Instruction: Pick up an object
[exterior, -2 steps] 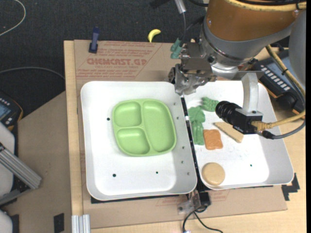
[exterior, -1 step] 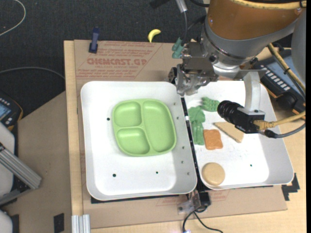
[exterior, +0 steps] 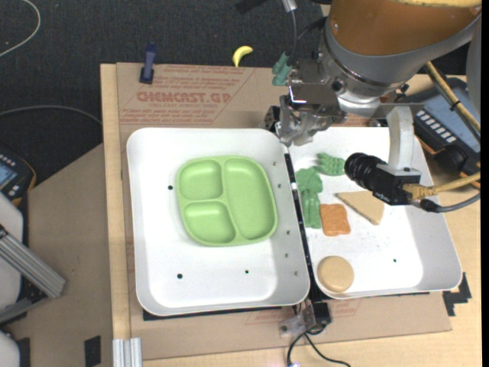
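The pincer (exterior: pixel 294 132) hangs over the far edge of the bins, right at the seam where the two white bins meet, near the top left corner of the right bin (exterior: pixel 428 277). Its fingers are lost against the dark metal of the wrist, so how far they stand apart, and whether anything sits between them, cannot be told. The grey arm (exterior: pixel 382 37) with its orange band covers the top right of the view, and a black cylinder (exterior: pixel 372 176) mounted on it juts out over the middle of the right bin.

The left bin (exterior: pixel 153 281) has wide bare white floor along its near side and its left side. It holds one thing: a green divided plate (exterior: pixel 227 200) with three compartments, lying flat near the middle.

The right bin is more crowded along its left wall. There lie two green toy pieces: a long one (exterior: pixel 309 196) just beside the seam, and a smaller leafy one (exterior: pixel 331 163) a little farther back. One orange block (exterior: pixel 335 219) touches the near end of the long green piece. One tan wedge (exterior: pixel 364 206) lies just right of the block, partly under the black cylinder. One round tan disc (exterior: pixel 335 273) sits near the front left corner, apart from the others. The bin's right half and front right corner are bare.

On the brown counter (exterior: pixel 191 90) behind the bins lie one blue clip (exterior: pixel 147 63) and one yellow banana-shaped piece (exterior: pixel 242 54).
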Robot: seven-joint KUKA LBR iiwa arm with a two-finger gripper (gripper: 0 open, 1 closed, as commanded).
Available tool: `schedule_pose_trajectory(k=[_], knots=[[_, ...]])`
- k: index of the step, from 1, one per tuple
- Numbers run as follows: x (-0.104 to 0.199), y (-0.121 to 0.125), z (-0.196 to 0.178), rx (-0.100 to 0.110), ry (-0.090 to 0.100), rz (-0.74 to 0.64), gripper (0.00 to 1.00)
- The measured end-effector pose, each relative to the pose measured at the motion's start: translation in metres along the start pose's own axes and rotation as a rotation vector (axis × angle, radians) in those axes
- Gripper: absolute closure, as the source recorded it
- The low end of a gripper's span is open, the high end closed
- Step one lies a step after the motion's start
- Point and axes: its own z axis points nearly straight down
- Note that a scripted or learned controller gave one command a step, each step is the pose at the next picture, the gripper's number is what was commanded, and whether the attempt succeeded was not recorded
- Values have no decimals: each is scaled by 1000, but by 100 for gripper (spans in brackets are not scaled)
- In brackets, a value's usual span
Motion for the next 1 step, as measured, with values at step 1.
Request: schedule_pose_trajectory(k=[1], knots=[[-57,-19,13,11,-2,9,100]])
